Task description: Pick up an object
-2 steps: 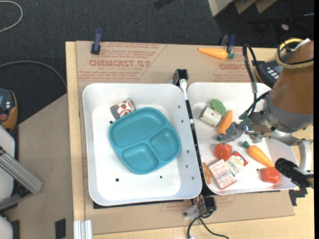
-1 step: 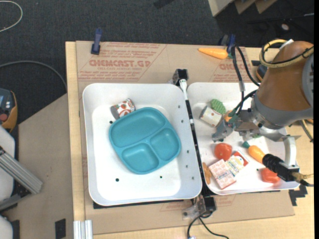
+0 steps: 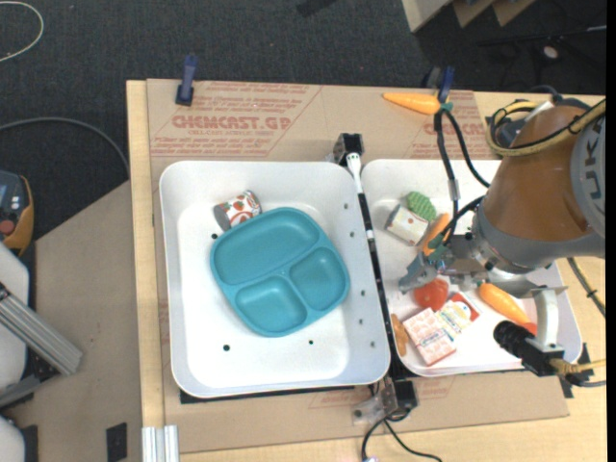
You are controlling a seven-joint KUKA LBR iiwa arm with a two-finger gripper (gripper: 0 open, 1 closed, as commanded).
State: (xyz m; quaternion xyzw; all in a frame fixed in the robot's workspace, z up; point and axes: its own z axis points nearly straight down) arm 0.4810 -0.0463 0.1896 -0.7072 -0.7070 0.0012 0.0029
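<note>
Objects for picking lie crowded in the right bin [image 3: 568,340], at the right centre of the frame: a red piece [image 3: 432,293] just under the arm's wrist, a pink-and-white packet [image 3: 429,336] below it, a white block [image 3: 406,223] and a green item [image 3: 420,203] above, and an orange carrot-shaped toy [image 3: 502,301] toward the lower right. The gripper [image 3: 429,263] is down among them, just above the red piece, so the step in hand looks like the descent onto a target, probably that red piece or something beside it. Whether it is open, closed or gripping anything I cannot tell; the grey wrist and orange band cover most of it. The next move would call for a firm close and a straight lift, since neighbours sit touching or nearly so.

The left bin [image 3: 183,287] holds a teal divided plate [image 3: 279,272] and a small can [image 3: 238,210] at its upper edge. A second carrot toy [image 3: 412,102] lies on the bench at upper right. The arm's bulk hides part of the right bin's middle.
</note>
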